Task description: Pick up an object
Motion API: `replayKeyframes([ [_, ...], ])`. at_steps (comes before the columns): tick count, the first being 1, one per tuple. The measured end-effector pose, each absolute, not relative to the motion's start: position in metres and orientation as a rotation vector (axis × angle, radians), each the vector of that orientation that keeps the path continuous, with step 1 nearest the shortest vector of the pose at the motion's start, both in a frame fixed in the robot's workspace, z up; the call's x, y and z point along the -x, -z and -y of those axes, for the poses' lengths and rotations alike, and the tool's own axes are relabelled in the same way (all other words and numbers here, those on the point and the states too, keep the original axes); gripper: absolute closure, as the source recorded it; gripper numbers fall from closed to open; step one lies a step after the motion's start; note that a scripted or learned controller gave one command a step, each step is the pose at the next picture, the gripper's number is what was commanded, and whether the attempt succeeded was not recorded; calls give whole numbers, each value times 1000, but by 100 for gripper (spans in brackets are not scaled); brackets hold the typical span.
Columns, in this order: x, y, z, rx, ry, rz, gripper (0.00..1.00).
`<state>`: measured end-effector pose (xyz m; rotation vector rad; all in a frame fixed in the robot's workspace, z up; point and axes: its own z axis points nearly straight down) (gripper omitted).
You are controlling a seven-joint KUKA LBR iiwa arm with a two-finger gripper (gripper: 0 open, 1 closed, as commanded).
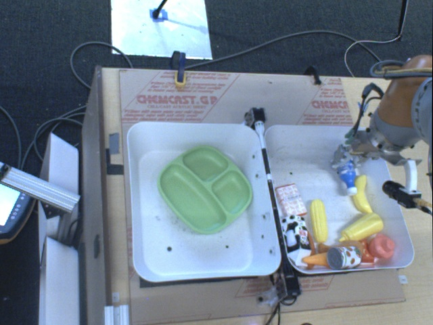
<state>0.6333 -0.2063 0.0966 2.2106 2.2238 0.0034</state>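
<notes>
My gripper (348, 158) hangs over the upper right part of the right bin (304, 147). A small blue and white bottle (348, 179) lies right below it, touching or nearly touching its tip; whether it is gripped I cannot tell. A banana (363, 195) lies just beside the bottle. Further down are a corn cob (318, 221), a yellow squeeze bottle (360, 229), a red round item (382, 246), a printed can (343, 256), a carrot (312, 258), a black and white carton (293, 232) and a red and white packet (289, 198).
The left bin (145, 154) holds a green divided plate (205, 189). A black divider rail (265, 175) runs between the bins. The arm's grey body with its orange band (406, 100) stands over the right bin's far corner. Cables lie beyond the bench.
</notes>
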Motion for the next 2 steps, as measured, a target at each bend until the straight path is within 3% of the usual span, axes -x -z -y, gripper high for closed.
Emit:
replayKeyframes([
  [1, -662, -172, 140, -2211, -7, -2224, 100],
  [2, -628, -185, 72, -2215, -5, -2227, 100],
])
